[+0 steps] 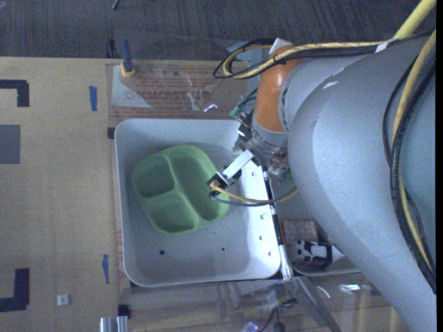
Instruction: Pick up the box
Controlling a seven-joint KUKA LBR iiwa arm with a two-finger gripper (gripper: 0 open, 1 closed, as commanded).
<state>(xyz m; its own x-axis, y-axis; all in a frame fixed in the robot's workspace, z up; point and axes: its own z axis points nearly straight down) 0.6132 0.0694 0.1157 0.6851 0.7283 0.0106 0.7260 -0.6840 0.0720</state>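
Observation:
A small printed box [306, 243], pale with reddish and black markings, lies at the near left corner of the right bin [325, 271]. The arm hides much of it. My gripper [263, 156] hangs below the orange wrist band over the wall between the two bins. It is up and to the left of the box, apart from it, and beside the right edge of a green plate. Nothing shows between the gripper and the box.
A green divided plate [176, 187] lies tilted in the middle of the left bin [190, 265]. The grey arm [360, 158] covers most of the right bin. A taped cardboard sheet [166, 94] lies beyond the left bin, and the wooden bench [52, 185] spreads to the left.

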